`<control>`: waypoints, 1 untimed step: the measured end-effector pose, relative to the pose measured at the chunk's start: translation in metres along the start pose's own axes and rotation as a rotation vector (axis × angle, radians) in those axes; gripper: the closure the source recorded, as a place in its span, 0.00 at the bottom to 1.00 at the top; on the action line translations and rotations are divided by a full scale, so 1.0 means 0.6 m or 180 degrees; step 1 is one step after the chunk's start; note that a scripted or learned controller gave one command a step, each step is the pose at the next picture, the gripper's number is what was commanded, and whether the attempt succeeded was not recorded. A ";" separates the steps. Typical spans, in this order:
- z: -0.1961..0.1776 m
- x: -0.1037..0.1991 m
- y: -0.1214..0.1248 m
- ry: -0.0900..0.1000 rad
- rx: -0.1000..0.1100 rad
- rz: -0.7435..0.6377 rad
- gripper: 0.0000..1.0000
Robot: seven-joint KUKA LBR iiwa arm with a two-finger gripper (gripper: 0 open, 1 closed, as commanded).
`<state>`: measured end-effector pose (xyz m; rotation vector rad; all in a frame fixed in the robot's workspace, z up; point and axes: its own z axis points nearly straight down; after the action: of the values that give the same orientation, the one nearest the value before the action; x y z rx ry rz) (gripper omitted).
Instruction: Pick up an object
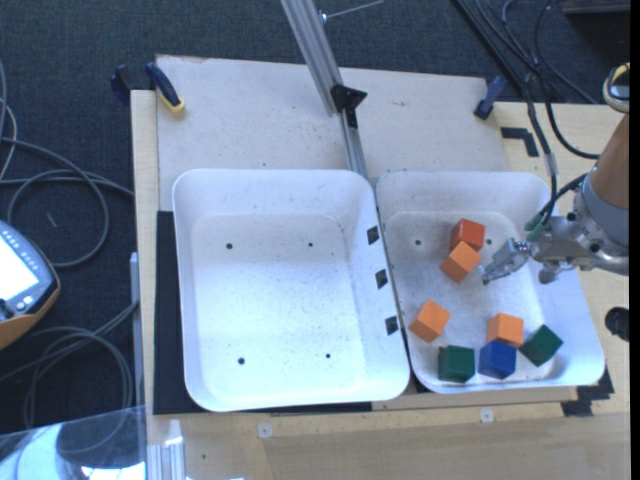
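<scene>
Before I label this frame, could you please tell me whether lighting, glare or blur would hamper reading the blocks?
Camera view: even, soft lighting, short shadows under the small coloured cubes, e.g. the blue cube; no strong glare on the right white plastic bin; blocks sharp; the tool slightly soft.

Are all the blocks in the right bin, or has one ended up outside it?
All in. The seven blocks, from the red-orange block to the blue block, lie inside the right bin.

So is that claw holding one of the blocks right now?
Gripper: cannot be told; it sits in the right bin beside an orange block.
</scene>
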<state>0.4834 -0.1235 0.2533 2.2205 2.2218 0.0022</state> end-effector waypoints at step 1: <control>0.227 0.047 0.155 -0.0013 -0.0052 0.0000 0.00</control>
<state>0.5768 -0.0952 0.1172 2.2104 2.2115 0.0157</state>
